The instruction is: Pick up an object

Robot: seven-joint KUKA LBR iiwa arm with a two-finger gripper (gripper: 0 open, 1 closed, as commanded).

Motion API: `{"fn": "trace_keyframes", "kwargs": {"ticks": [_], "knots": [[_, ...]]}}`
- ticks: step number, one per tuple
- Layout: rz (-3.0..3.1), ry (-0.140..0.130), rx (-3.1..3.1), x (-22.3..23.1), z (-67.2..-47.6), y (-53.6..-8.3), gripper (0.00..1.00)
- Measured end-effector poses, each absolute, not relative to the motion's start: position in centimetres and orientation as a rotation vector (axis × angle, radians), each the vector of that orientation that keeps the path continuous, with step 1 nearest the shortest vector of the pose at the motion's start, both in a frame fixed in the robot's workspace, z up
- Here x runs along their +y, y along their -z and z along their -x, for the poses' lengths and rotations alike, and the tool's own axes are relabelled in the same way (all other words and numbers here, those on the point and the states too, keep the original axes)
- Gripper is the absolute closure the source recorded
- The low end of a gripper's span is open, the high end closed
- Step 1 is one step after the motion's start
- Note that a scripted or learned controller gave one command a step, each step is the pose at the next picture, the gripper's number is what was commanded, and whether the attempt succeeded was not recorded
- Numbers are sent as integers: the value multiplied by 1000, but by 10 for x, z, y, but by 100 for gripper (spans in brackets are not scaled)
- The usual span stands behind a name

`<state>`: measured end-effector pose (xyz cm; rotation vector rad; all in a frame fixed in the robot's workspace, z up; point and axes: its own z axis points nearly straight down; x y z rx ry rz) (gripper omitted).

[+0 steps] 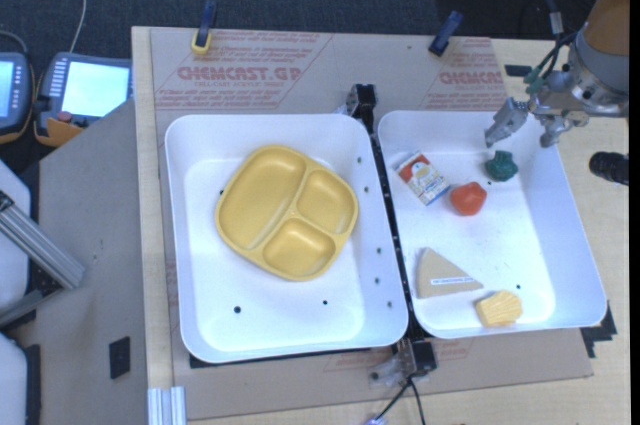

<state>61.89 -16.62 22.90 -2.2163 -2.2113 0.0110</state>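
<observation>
The arm reaches in from the right over the far corner of the right bin (570,213), wrist angled down. Its pincer (528,128) hangs spread, 2 fingers apart and pinching nothing, just above the green object (501,166). Near it lie a red object (467,199) and a small carton (423,178). The left bin (190,213) bears a yellow divided plate (287,211).

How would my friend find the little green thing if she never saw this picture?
Look in the right white bin, up in its far corner. The green thing sits just under the robot's claw, right of a red ball. It's the only dark green item, smaller than the ball.
</observation>
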Motion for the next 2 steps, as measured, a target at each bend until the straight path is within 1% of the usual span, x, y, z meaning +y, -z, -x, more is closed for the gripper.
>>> {"fn": "trace_keyframes", "kwargs": {"ticks": [1, 2], "knots": [[2221, -1, -2221, -166, -621, -235, 0], [2218, -5, -2218, -168, -620, -192, 0]]}}
